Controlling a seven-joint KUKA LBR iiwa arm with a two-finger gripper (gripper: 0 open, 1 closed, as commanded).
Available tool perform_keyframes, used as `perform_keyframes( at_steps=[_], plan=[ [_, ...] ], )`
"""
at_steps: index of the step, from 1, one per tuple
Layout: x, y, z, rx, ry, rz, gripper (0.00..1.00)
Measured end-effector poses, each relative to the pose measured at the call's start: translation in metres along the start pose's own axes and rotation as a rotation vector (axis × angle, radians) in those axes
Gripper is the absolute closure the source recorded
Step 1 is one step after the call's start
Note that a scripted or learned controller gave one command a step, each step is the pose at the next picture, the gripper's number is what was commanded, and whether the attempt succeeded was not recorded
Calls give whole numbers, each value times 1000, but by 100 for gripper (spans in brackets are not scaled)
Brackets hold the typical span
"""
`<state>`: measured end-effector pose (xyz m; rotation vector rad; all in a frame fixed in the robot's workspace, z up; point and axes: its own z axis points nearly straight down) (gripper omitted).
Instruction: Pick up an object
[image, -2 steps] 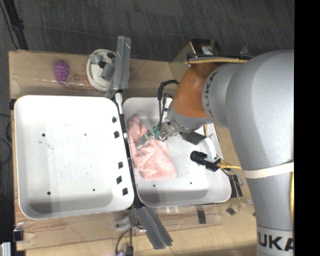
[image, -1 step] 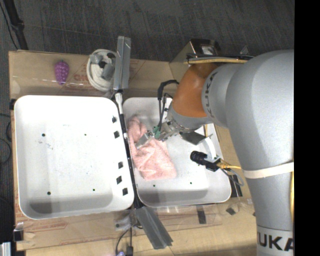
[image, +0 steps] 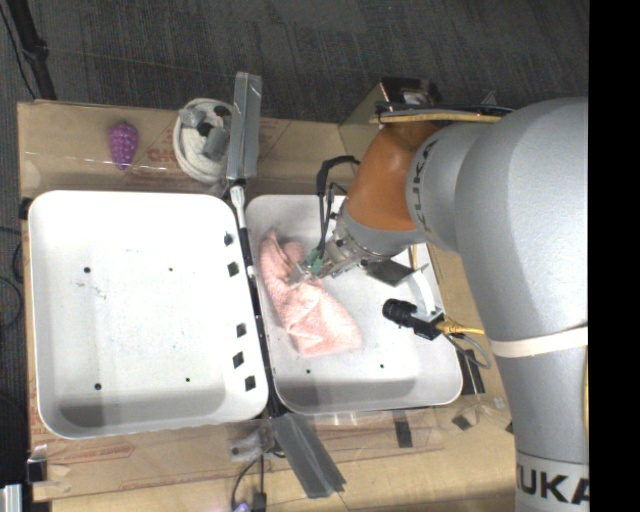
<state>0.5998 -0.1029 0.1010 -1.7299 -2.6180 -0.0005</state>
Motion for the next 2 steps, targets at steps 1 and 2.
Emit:
perform_keyframes(
  at_steps=[1,2],
  plan=[
    [0,0,0,0,0,0,0],
    [-14,36,10,0,-2,151,0]
  ],
)
